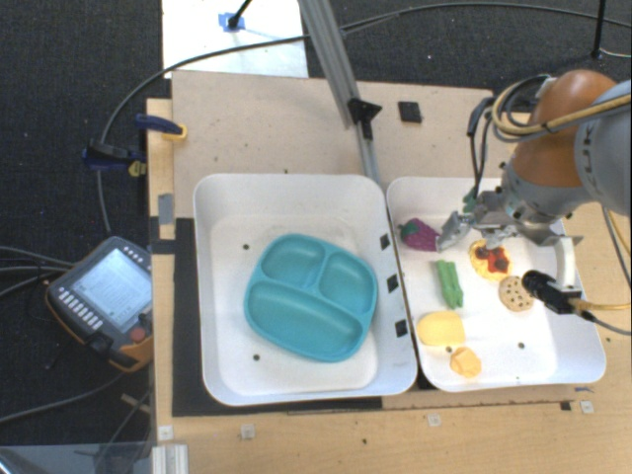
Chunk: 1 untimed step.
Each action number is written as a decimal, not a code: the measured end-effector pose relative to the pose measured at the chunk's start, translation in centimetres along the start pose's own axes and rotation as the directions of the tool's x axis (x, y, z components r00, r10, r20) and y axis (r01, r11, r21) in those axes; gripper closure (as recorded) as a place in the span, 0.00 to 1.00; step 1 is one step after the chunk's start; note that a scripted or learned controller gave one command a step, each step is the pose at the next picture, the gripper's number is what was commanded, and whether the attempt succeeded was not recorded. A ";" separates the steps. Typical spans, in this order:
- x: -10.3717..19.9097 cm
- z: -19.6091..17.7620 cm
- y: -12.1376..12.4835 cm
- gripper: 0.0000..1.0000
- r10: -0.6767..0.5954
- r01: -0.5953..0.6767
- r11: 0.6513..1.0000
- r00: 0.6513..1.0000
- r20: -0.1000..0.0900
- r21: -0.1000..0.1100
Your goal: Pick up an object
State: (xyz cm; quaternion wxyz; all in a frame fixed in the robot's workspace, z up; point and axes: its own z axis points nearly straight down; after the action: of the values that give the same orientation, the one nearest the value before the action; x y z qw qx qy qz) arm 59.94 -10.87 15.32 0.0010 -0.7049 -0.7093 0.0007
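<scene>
The right white bin (583, 358) holds several toy foods. A purple piece (419, 233) lies at its upper left, with a green piece (449, 282) below it, then a yellow piece (440, 328) and a small orange-yellow piece (465, 362) near the front. A pizza slice (491, 260) and a round cookie (512, 293) lie further right. My gripper (474, 231) hangs over the bin's upper part, between the purple piece and the pizza slice. It is open, and nothing shows between its fingers.
The left white bin (212, 265) holds a teal divided plate (311, 296). A grey pole (336, 62) slants across the bench to the bins' shared top corner. Cables loop by the wrist, and a teach pendant (104, 299) lies off the bench to the left.
</scene>
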 end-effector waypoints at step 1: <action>0.6 5.0 0.8 0.00 0.000 0.000 1.000 1.000 0.000 -0.001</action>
State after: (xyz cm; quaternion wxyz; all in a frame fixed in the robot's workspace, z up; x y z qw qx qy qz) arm 60.76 -10.27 10.36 0.0005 -0.7049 -0.7093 0.0004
